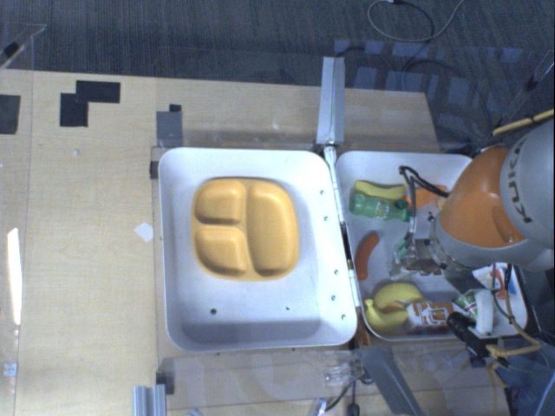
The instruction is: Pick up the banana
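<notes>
Though too blurry to tell if clenched or released, gripper (pixel 418 258) hanging close by banana (pixel 392 303): just nearer the bin (pixel 451 158) front, lying sideways.

A single fixed camera looks down from above on the bench (pixel 95 258), tilted slightly so that the dark carpeted floor (pixel 191 16) lies along the far edge of the view and the bench's near edge falls at the bottom. It stands far enough back to take in the whole left bin (pixel 173 232) with bare bench to its left, while the right bin (pixel 347 167) sits close to the right edge, where the arm (pixel 499 206) enters and covers part of it.
</notes>
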`<control>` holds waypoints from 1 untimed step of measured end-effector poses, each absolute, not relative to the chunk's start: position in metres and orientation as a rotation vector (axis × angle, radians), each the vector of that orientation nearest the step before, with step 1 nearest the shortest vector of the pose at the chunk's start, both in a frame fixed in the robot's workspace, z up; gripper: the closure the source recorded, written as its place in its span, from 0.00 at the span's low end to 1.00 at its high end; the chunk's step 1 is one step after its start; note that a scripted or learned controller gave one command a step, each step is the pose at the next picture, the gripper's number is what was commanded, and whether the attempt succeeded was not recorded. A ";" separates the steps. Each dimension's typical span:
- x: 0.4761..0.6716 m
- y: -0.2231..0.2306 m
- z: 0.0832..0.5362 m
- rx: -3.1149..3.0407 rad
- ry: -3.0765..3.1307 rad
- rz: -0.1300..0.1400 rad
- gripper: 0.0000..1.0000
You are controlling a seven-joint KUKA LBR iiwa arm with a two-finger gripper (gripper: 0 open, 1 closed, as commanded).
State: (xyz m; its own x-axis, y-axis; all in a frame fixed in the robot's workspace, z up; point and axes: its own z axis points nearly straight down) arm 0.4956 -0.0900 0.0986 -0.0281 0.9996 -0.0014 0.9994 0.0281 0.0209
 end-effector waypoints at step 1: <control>0.496 -0.090 0.099 2.179 2.241 0.022 0.00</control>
State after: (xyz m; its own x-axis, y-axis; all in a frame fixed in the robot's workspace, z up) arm 0.4956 -0.0900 0.0986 -0.0281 0.9996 -0.0016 0.9994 0.0281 0.0210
